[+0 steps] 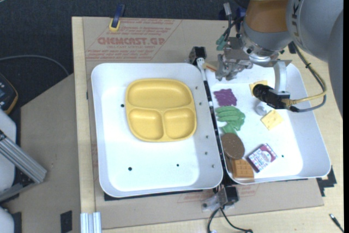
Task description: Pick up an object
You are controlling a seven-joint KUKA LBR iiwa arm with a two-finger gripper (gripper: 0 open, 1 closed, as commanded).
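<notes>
The gripper is hanging over the far left corner of the right bin, and its fingers are lost in a tangle of dark metal, so I cannot tell how wide they are standing or whether anything is sitting between them. Just at six o'clock from it, a purple piece is lying flat on the bin floor. Further on at six o'clock, a green leafy piece is resting, then a brown round disc, then a tan waffle-like square. At four o'clock a yellow wedge is lying, and a maroon packet is sitting beyond it. Out at nine o'clock, the left bin is carrying a yellow divided tray.
</notes>
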